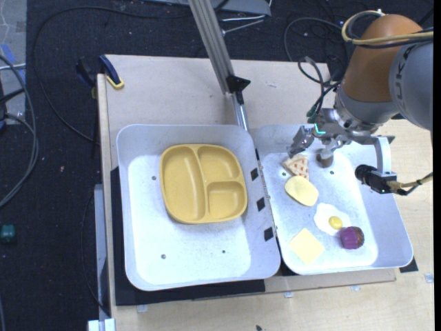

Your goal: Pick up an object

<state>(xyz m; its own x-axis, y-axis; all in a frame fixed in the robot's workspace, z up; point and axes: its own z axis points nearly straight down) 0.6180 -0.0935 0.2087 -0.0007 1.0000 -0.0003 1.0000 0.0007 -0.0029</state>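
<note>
Two white bins sit side by side on the counter. In the left bin [138,254] lies a yellow divided tray [203,183]. My jaws [313,145] hover over the far end of the right bin [386,247]; how wide they stand I cannot tell. Just below them lies a pizza slice [297,165], then a yellow chip [302,190], fried egg [330,219], cheese square [306,245] and purple fruit [352,237].
</note>
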